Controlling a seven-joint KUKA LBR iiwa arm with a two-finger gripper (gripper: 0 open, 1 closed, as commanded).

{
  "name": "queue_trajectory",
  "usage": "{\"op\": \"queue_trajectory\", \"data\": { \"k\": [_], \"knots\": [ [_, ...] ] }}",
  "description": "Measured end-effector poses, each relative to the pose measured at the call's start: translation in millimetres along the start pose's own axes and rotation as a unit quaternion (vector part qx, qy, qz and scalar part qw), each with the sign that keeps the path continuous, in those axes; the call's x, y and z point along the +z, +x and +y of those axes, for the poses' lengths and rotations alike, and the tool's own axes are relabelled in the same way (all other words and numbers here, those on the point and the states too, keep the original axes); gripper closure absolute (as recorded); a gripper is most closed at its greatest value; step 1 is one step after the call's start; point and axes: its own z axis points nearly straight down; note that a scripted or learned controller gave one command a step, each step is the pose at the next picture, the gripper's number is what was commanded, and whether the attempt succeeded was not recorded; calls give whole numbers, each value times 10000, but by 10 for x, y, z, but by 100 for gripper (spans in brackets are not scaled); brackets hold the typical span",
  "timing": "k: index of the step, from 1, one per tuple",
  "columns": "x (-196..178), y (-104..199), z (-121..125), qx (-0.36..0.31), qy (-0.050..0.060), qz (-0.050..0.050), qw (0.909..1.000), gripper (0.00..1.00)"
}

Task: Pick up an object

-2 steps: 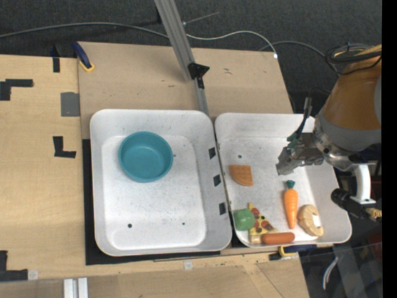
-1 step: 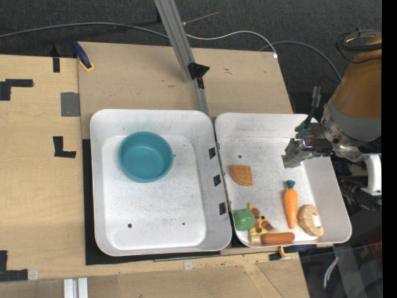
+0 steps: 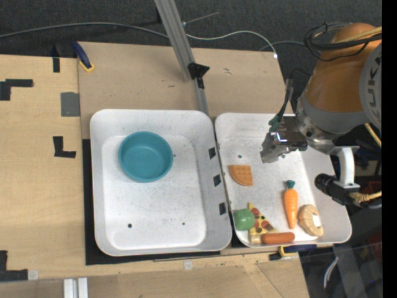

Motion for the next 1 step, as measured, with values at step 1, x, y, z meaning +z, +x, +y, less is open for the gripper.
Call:
{"op": "queue_trajectory", "data": {
  "k": [1],
  "knots": [
    [56,449,66,2,7,-2,10000,100]
  ]
}}
